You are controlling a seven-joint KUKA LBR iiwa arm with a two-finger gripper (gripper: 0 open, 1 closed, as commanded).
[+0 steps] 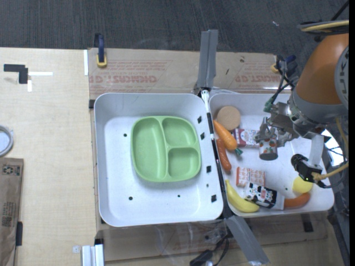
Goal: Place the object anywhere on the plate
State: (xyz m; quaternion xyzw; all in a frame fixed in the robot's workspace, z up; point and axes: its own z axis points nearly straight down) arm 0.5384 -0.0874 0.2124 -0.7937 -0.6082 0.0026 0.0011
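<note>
Two white bins sit side by side on the tabletop (50, 104); left bin (111, 165) carries the green plate (166, 147), 3 compartments, nothing on it, centre-left of frame. Right bin (327, 204) is the cluttered one. Near edge, bottom right: banana (239, 199), a small black-and-white packet (262, 194), an orange-red piece (297, 200) w/ something yellow (301, 185) just above it. Further up: a red-white carton (249, 177), two carrots (224, 144) along the divider, a tan round disc (228, 117) at the far corner. The hand (268, 147) hangs over mid right bin, fingers pointing down, w/ a small dark can-like object (268, 151) at its tips; looks gripped btw the fingers, closed on it, but contact is partly hidden so that's a judgement. To do the step well: lift clear of the carton and carrots first, cross the divider high, come down over any plate compartment, let go low so the can doesn't roll off.
</note>
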